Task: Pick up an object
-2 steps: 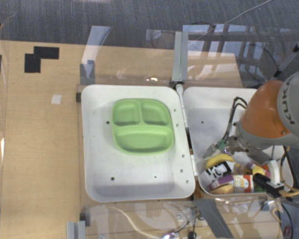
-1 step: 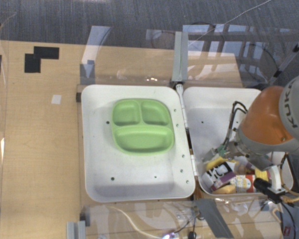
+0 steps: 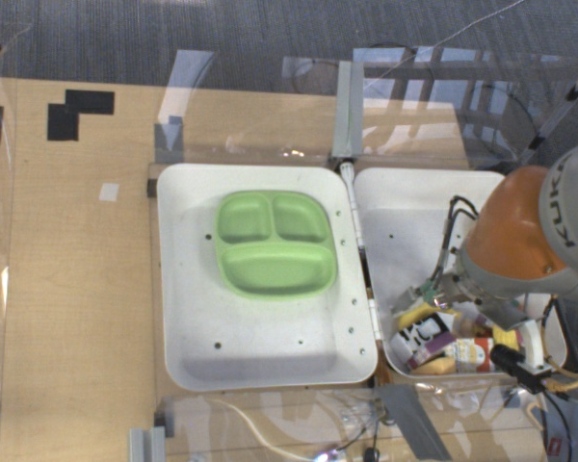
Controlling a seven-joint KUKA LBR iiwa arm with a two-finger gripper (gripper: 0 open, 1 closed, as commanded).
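camera view shows you the arm (image 3: 520, 234) over the right bin's (image 3: 405, 210) clutter (image 3: 443, 340); the green tray (image 3: 275, 243) lies in the left bin (image 3: 188, 287).

A robotics lab: wooden worktop (image 3: 67, 287) with black marker patches (image 3: 77, 112), clear guard panels (image 3: 443, 94), loose cables (image 3: 482, 12), grey carpet (image 3: 222, 12), two white bins (image 3: 188, 354).

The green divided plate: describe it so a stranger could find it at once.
Two white bins sit side by side on the bench; look in the left bin. The green divided plate lies flat near its middle. It is a lime tray with three compartments, alone there, unlike the cluttered packets in the right bin.
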